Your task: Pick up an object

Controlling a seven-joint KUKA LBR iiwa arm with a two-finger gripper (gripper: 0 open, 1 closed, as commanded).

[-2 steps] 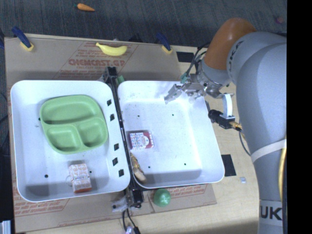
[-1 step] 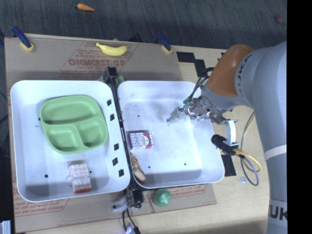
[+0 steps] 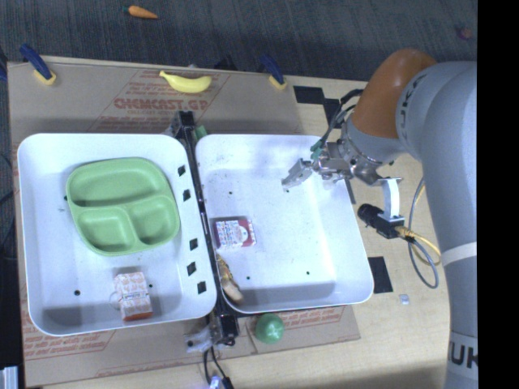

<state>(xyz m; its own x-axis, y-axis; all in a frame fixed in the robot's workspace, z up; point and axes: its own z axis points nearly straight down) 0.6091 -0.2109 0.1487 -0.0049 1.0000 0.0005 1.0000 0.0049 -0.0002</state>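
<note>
Faintly, "CHEMCAST GP" reads on the cardboard (image 3: pixel 154 104); whether the claw (image 3: pixel 302 173) is open, I cannot tell.

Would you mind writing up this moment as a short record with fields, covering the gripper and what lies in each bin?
gripper: over the right bin's upper right area, nothing seen between its fingers
left bin: green divided tray; small red-and-white packet near the front
right bin: red packet by the left wall; tan item in the front left corner
outside bins: banana behind; green ball in front
</note>
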